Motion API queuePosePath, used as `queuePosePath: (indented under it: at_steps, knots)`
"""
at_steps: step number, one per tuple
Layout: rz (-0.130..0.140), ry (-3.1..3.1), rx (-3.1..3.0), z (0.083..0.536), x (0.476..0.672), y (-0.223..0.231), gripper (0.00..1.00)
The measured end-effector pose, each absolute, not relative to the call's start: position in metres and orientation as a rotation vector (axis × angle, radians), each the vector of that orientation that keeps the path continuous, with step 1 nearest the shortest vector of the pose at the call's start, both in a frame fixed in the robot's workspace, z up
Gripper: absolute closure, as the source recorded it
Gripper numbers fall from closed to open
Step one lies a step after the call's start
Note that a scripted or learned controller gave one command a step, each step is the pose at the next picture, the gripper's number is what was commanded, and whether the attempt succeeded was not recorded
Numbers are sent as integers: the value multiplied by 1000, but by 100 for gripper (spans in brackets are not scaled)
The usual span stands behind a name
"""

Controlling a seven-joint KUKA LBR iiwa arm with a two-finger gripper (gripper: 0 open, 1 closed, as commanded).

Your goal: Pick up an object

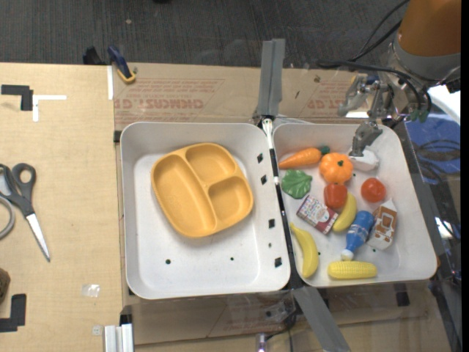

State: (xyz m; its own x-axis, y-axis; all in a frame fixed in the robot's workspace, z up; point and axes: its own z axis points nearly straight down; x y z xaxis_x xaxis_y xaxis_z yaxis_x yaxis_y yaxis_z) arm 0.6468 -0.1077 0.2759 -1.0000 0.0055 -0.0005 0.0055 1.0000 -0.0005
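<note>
Pincer hangs over the far part of the right bin, tips down just above a small white piece lying beside the orange pumpkin; can't tell if the pincer is spread or pressed together, and nothing visibly sits in it. Taking the pumpkin as landmark: carrot just to its left, green leaf below-left, red tomato to its right, a second red piece touching it from below, then small box, bananas, blue bottle, carton and corn further toward the near rim. Yellow divided plate sits alone in the left bin, well apart. Risks, imo: the white piece looks flat and low, so the tips may skid off it or hit the bin floor; it's close to the pumpkin, so a slight offset could nudge that instead and yield nothing picked.
</note>
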Motion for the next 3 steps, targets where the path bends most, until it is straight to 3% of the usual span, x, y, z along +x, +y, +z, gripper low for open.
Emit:
queuePosePath:
  at_steps: [1, 2, 3]
  knots:
    - [0, 3139, 113, 150, 610, -102, 0]
    - [0, 3128, 171, 97, 609, -138, 0]
    - [-1, 3122, 258, 96, 561, -125, 0]
